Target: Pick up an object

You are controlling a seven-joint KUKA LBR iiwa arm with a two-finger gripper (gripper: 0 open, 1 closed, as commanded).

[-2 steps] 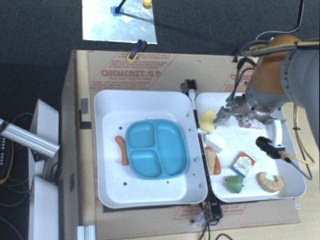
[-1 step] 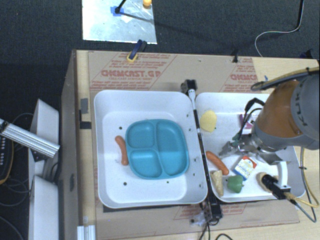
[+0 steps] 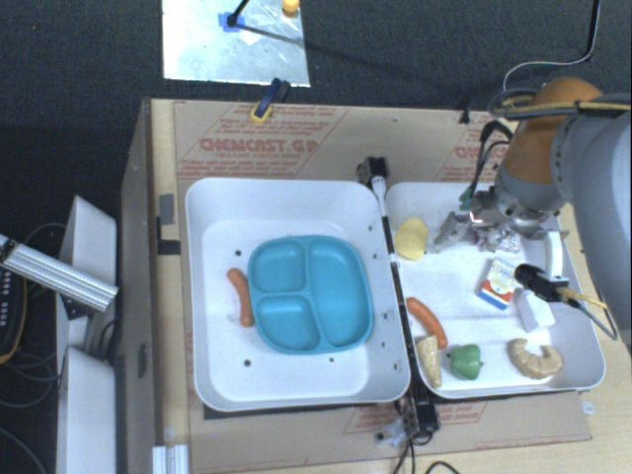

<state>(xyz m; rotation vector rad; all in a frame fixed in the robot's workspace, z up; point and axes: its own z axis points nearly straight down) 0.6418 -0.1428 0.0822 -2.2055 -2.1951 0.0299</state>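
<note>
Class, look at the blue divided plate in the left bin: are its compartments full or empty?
Empty. The blue divided plate shows bare blue compartments; the sausage lies beside it on the bin floor.

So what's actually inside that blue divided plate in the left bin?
Nothing visible: the blue divided plate shows three bare compartments. A sausage lies beside it on the left bin floor. Whatever is beneath the plate is covered.

bench (image 3: pixel 296 141), two white bins (image 3: pixel 212 265)
</note>
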